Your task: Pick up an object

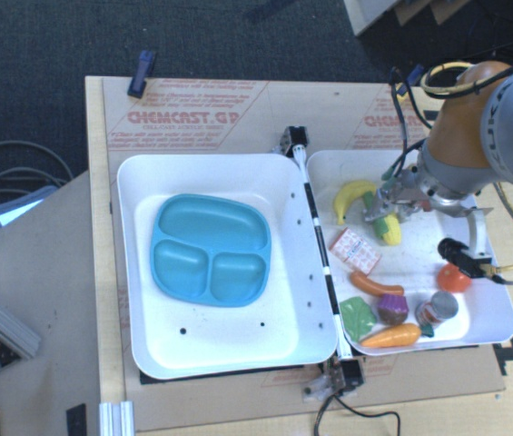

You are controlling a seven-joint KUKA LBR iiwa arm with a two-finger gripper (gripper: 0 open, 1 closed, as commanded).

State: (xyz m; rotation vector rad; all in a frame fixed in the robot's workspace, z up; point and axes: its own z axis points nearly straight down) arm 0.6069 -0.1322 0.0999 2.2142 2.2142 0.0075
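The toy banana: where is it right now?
The toy banana lies in the right bin, near its upper left corner, just left of the gripper and above the pink card.

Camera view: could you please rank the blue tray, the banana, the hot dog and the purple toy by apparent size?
1. blue tray
2. banana
3. hot dog, close to the banana, so unsure
4. purple toy

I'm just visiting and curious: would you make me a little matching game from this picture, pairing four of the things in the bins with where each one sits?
Things:
1. blue plastic divided tray
2. yellow toy banana
3. orange toy carrot
4. pink-and-white checked packet

Places:
A. near front rim of the right bin
B. middle of the left bin
C. right bin, just below the banana
D. back of the right bin, beside the gripper

Pairs: 1-B, 2-D, 3-A, 4-C
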